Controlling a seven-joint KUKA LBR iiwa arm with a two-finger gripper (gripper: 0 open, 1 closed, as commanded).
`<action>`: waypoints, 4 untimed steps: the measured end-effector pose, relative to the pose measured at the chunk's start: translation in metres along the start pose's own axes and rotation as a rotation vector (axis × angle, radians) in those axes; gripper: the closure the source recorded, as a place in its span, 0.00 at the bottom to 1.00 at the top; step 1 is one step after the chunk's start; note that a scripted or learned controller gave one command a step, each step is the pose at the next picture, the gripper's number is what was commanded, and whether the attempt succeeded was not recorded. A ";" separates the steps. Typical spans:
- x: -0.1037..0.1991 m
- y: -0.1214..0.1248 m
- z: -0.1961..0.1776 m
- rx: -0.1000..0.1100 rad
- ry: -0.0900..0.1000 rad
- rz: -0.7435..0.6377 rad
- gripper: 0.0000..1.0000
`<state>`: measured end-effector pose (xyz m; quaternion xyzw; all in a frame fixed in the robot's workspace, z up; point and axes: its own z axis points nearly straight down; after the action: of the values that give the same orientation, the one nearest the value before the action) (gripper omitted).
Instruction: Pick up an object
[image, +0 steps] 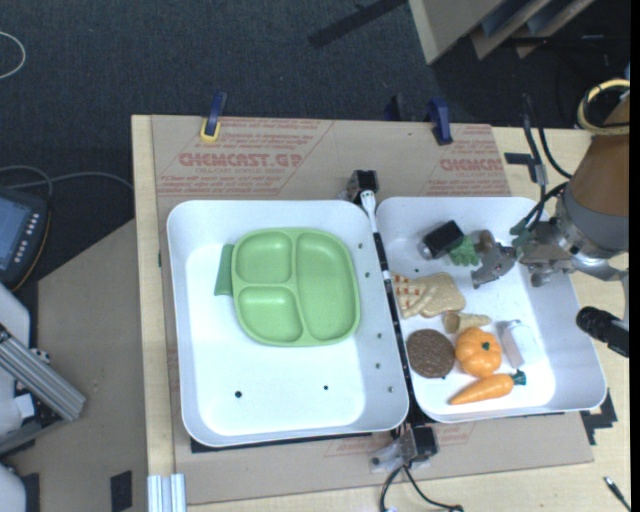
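The right bin (560, 385) holds several small things. A black block (442, 238) and a green piece (465, 252) lie near its back. A tan waffle-like piece (430, 295) sits at the left wall. Toward the front are a round brown cookie (431, 352), an orange pumpkin (479, 350), a carrot (485, 388) and a pale pink stick (511, 343). My gripper (492, 263) reaches in from the right, low over the back of this bin. It is just right of the green piece and above the waffle-like piece. I see nothing held between its tips.
The left bin (200, 370) holds a green divided plate (295, 285). A black divider strip (380, 270) runs between the bins. The arm's wrist (590, 220) hangs over the right bin's right rim. Clamps (212, 118) sit at the board's back edge.
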<state>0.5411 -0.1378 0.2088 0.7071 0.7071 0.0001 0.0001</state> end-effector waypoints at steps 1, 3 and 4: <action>-0.002 -0.009 0.047 0.007 0.002 0.001 0.00; 0.001 -0.011 0.125 0.005 0.002 0.000 0.00; 0.001 -0.010 0.114 0.001 0.001 0.001 1.00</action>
<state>0.5312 -0.1370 0.0949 0.7076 0.7066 0.0000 -0.0004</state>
